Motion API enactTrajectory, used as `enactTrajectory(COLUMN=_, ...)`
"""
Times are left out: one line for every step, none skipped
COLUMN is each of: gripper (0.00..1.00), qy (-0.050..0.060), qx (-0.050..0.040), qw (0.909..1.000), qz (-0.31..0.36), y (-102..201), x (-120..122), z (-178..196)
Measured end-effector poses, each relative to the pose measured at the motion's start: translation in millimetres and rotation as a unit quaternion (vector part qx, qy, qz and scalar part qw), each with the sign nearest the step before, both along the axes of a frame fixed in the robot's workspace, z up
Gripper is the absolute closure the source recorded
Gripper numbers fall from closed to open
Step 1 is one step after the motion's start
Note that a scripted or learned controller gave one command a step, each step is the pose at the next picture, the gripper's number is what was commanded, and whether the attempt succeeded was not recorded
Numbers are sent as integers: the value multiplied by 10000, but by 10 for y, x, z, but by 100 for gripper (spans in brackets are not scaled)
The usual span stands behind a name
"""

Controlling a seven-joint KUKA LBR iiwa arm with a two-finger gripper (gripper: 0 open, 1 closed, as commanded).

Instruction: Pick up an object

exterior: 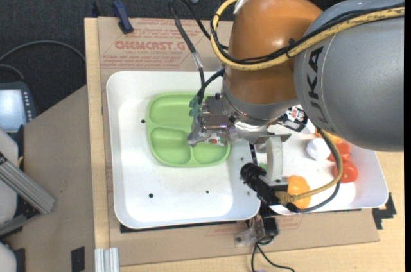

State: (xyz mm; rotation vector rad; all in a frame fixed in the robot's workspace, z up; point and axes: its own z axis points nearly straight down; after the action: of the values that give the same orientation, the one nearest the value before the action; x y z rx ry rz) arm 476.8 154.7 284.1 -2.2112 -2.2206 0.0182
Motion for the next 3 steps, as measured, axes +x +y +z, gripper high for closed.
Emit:
enactTrajectory(gripper=100, qy=-71, qx=24, qw=10000, qz=13, y=628, x=15, z=-27)
enactTrajectory(gripper=100, qy=-165, qx=58, qw=9998, qz=-6, y=703, x=276, z=1620)
enactTrajectory(gripper=100, qy=-51, qx=4, qw=10000, qz=-58, y=19, x=388, z=1489)
